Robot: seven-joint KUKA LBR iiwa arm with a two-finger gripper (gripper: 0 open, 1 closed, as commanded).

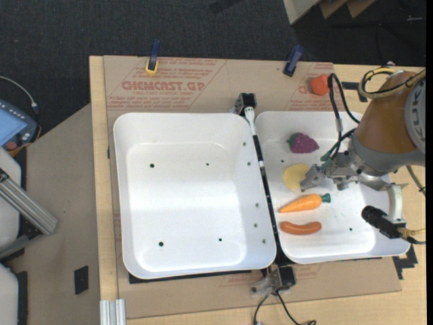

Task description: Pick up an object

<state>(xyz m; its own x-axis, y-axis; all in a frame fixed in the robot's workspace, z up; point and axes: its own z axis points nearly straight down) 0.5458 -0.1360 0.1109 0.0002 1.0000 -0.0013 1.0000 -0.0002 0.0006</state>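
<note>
The right bin (352, 244) holds a purple bunch of grapes (302, 142), a pale yellow round piece (294, 176), an orange carrot (302, 204) with a green tip, and a red sausage (300, 227). My gripper (325, 181) hangs low over the middle of this bin, just right of the yellow piece and above the carrot's green end. Its two grey fingers stand apart, open, and hold nothing. The arm's orange band (387, 117) is up and to the right of it.
The left bin (135, 202) lies beside the right one, with a black divider (260, 168) between them. An orange knob (318, 84) and blue clamps (293, 59) sit at the bench's back edge. Cables (379, 80) loop near the arm.
</note>
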